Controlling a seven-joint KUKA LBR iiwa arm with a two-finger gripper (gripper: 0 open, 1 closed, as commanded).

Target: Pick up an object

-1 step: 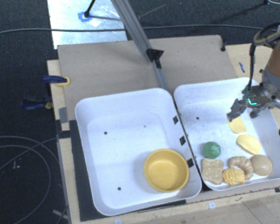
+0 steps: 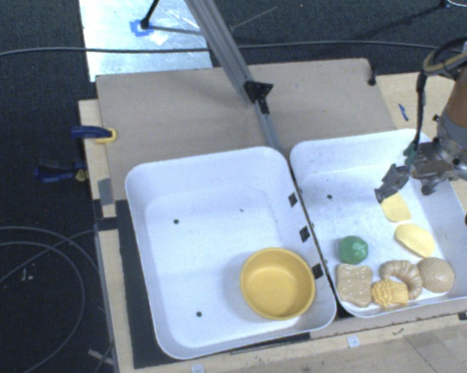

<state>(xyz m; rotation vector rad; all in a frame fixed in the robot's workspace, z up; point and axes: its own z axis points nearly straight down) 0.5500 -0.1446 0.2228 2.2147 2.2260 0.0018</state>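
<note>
The gripper (image 2: 395, 184) hangs over the right bin (image 2: 357, 158), just above a pale yellow slice (image 2: 396, 209) of what looks like toy food, but I honestly can't tell how the gripper is set from this angle. That slice lies flat near the bin's right side, with a second yellow slice (image 2: 415, 240) just below it. I'd guess it's light, stiff, slick plastic, so pinching across its narrow width seems the safest bet.

Brown bench (image 2: 174, 117), two white bins (image 2: 163, 232)
</note>
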